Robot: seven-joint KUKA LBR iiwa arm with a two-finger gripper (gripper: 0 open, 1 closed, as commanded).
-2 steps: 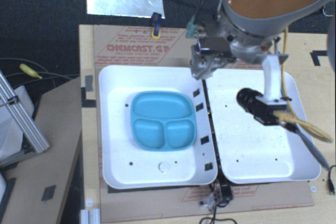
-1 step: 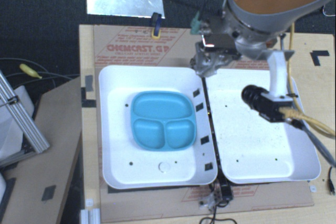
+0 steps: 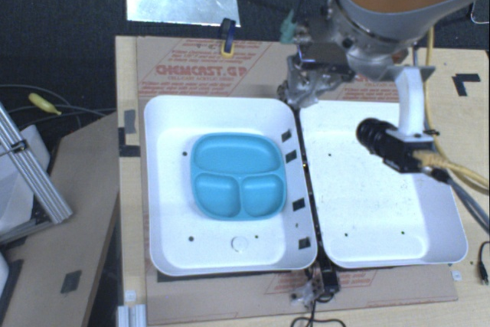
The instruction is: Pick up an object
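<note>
**Blue divided plate in the left bin, arm at the far rim**

A light blue divided plate (image 3: pixel 236 175) with three compartments lies flat near the middle of the left white bin (image 3: pixel 172 241), one large compartment toward the far side and two smaller ones toward the near side. The right white bin (image 3: pixel 429 241) sits just beside it, the two joined along a dark seam with clips. The gripper (image 3: pixel 306 92) hangs at the far end of that seam, over the bins' back rims and well apart from the plate; whether it is spread or closed cannot be made out. A black cylindrical unit (image 3: pixel 387 143) on a white bracket juts from the arm over the right bin. Printed cardboard (image 3: pixel 200 69) lies under the bins.
</note>
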